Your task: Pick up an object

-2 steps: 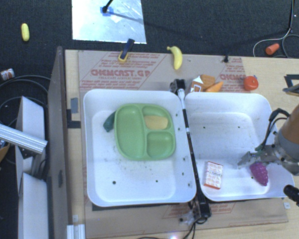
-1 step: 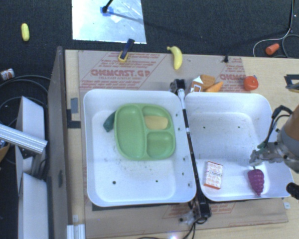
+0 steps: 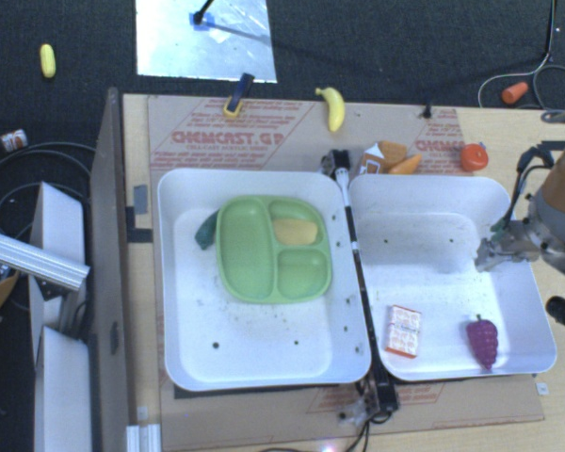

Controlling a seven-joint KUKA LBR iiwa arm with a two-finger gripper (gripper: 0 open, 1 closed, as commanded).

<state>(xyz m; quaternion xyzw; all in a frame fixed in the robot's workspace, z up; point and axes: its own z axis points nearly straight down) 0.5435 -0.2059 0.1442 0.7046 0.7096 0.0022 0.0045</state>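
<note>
Right bin holds a purple grape bunch near its front-right corner and a small orange-and-white packet at front-left; the two are well apart. Gripper sits at the bin's right wall, above and apart from the grapes, w/ nothing visible between its fingers; can't tell how far they're spread. Left bin has a green divided tray w/ a yellow item in its top-right compartment, and a dark green thing touching the tray's left edge. Behind the bins on the board: banana, carrot, tomato.
</note>
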